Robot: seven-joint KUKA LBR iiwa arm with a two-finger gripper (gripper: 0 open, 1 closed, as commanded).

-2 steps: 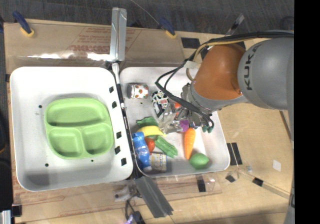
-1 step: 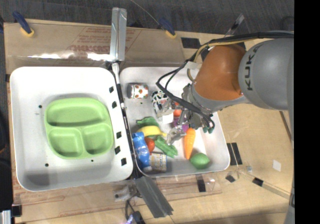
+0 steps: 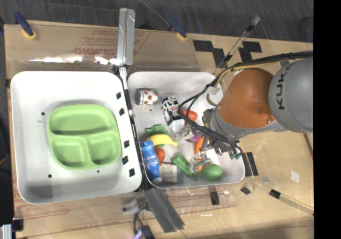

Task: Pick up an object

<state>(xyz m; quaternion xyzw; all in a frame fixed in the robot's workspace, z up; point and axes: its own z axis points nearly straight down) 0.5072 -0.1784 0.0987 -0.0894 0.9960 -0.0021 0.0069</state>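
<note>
The right bin (image 3: 176, 79) holds a jumble of small objects. Among them are a patterned white cup (image 3: 146, 96), a black-and-white cow-print piece (image 3: 170, 106), a yellow banana (image 3: 165, 139), a blue bottle (image 3: 149, 159), a green cucumber (image 3: 181, 164) and a green ball (image 3: 213, 171). My gripper (image 3: 204, 146) is low in this bin's right half, under the orange wrist band (image 3: 246, 99). It sits over a purple piece (image 3: 195, 139) and an orange piece (image 3: 198, 160). The wrist and cables hide much of it.
The left bin (image 3: 32, 89) holds a green divided plate (image 3: 83, 136). The two bins meet at a shared rim (image 3: 129, 126). A metal bar (image 3: 126, 35) stands behind them. Dark cables (image 3: 224, 142) trail from the wrist across the right bin.
</note>
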